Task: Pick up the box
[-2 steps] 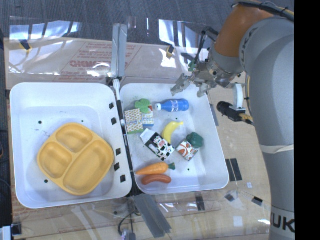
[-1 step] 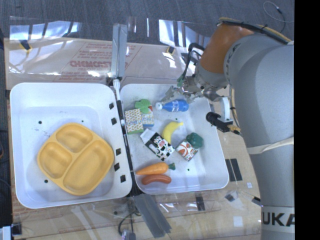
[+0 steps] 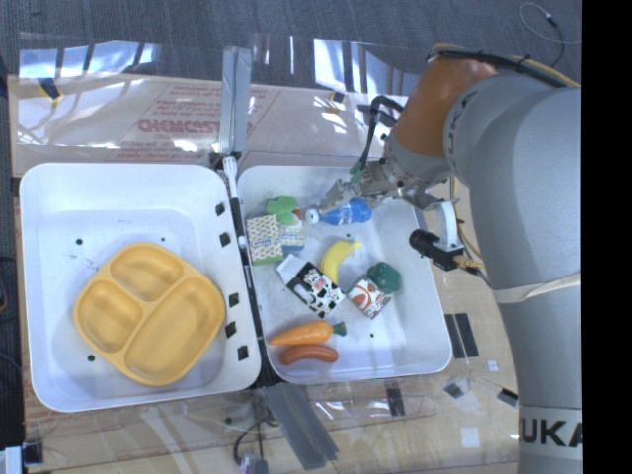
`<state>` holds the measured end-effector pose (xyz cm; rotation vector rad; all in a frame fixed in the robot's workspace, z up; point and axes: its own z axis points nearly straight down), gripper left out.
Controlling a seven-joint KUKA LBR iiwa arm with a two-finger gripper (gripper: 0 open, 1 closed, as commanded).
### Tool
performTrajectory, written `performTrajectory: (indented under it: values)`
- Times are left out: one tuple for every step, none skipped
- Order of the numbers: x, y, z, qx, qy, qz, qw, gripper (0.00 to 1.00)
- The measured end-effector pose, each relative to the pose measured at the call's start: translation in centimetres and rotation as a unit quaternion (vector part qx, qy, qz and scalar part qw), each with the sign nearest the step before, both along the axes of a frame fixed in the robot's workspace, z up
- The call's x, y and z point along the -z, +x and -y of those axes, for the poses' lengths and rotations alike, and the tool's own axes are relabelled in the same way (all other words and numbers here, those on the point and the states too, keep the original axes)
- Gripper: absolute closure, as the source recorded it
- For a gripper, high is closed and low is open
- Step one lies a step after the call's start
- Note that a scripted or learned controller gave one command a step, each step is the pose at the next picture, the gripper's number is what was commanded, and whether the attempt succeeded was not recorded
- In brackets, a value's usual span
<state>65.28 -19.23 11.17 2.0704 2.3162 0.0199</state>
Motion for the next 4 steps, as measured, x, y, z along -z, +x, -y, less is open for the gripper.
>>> performTrajectory:
  values:
    - [-0.1,0.4,-1.5,-0.002,-0.0013,0.001,1.0000,0.00]
    - [0.0,-1.1,-3.3,0.021,-0.0009,0.002,0.9998,0.00]
    - [1.1,0.9,-7.8,0.016,0.0065,-0.009,0.9998,0.00]
    - [1.9,-2.0,-6.5,0.079,0.0080,-0.018,0.9966,0.00]
